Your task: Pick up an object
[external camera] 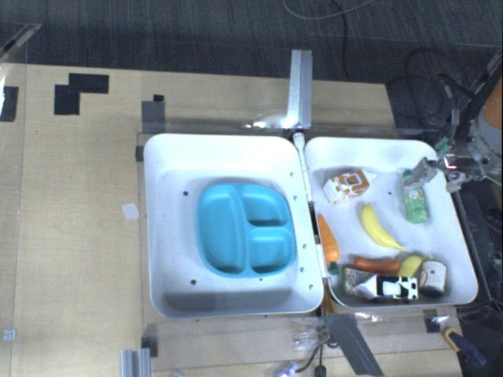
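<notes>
One small orange-and-white carton [346, 185] in the right bin [468, 251], print unreadable; end effector [425, 169] state unclear.

tray [244, 228] in left bin [169, 210], banana [379, 228] in right bin [464, 250]

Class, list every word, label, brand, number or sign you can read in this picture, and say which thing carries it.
No text can be read.
Orange-and-white carton: printed pattern, too blurred to read.
Green packet: markings too small to read.
Black-and-white item: print unreadable.
Blue tray: no markings visible.
</notes>
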